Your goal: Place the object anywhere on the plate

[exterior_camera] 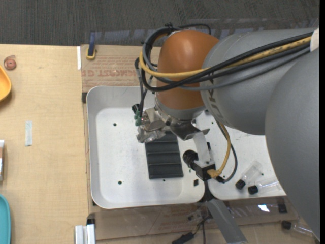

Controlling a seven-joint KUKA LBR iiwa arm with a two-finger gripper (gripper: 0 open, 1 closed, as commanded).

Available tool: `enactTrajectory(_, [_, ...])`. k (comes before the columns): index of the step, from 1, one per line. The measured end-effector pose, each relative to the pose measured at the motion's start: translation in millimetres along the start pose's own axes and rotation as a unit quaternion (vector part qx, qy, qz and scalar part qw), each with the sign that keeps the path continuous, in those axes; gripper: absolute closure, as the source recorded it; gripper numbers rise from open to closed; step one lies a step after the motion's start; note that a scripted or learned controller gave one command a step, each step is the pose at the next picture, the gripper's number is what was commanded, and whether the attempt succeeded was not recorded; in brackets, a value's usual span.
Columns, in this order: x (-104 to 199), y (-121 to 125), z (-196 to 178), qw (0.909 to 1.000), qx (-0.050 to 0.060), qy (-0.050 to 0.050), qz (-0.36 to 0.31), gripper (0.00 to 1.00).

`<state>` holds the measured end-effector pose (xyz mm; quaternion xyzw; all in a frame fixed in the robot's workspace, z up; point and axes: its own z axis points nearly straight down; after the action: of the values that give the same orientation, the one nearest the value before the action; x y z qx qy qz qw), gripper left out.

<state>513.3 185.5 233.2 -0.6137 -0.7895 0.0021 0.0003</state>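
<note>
One black ribbed block (pixel 164 159) lay under my gripper (pixel 151 131), long axis running top to bottom of the frame; my jaws' state I cannot tell.

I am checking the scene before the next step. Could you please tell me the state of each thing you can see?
Arm: reaching in over the left bin, wrist pointing down.
Gripper: a black ribbed part low over the bin floor; nothing seen held.
Left bin: flat on the bench, a few dark specks on its floor.
Right bin: mostly hidden by the arm.
Yellow object: lying at the bench's left edge, cut off.
</note>
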Motion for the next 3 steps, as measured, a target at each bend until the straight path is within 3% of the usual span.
enactTrajectory(1, [27.5, 36.8, -74.6, 0.9865, -0.001, 0.0, -0.164, 1.0])
enactTrajectory(2, [30.3, -1.9, -44.3, 0.9382, 0.0, 0.0, -0.346, 1.0])
enactTrajectory(3, [30.2, -1.8, -44.4, 0.9382, 0.0, 0.0, -0.346, 0.0])
